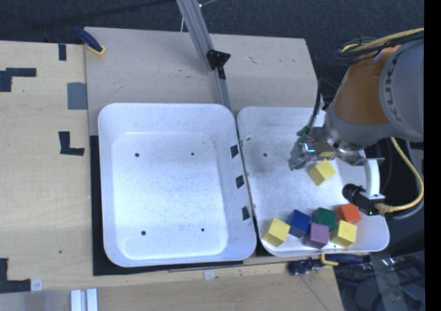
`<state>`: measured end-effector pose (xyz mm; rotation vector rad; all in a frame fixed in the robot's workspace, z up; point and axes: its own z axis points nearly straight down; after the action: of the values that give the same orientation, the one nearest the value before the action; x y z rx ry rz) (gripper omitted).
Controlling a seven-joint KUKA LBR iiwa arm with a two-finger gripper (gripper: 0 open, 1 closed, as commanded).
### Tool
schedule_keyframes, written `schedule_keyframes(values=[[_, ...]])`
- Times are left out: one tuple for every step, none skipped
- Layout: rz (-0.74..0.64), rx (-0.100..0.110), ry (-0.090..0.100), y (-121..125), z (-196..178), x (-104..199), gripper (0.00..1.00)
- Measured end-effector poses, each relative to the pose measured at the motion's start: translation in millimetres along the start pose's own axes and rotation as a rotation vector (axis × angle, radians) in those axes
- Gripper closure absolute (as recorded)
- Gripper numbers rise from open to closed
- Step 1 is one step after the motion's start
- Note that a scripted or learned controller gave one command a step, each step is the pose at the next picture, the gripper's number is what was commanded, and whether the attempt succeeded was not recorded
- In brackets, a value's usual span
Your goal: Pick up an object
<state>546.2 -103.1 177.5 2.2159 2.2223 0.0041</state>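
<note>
My gripper (pixel 300 158) hangs over the right bin (pixel 272 137), near its middle right, under the grey and orange arm. A yellow cube (pixel 320 173) lies just below and right of the gripper, close to it but not visibly between the fingers. Along the bin's front edge sit several cubes: a yellow cube (pixel 277 232), a blue cube (pixel 299 222), a purple cube (pixel 319 234), a green cube (pixel 323 217), a second yellow cube (pixel 345 234) and an orange cube (pixel 349 212).
The left bin (pixel 165 178) stands beside the right one, sharing a raised rim. A slanted metal pole (pixel 196 16) crosses the bench behind the bins. Cables (pixel 406 185) loop at the right of the arm.
</note>
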Motion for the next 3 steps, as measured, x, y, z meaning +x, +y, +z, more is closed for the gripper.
schedule_keyframes(values=[[0.002, -0.001, -0.001, -4.2, -57.1, -7.8, 1.00], [0.001, 0.000, 0.000, -3.0, -107.6, -7.6, 1.00], [-0.002, 0.007, 0.001, 11.1, -88.4, 33.8, 1.00]])
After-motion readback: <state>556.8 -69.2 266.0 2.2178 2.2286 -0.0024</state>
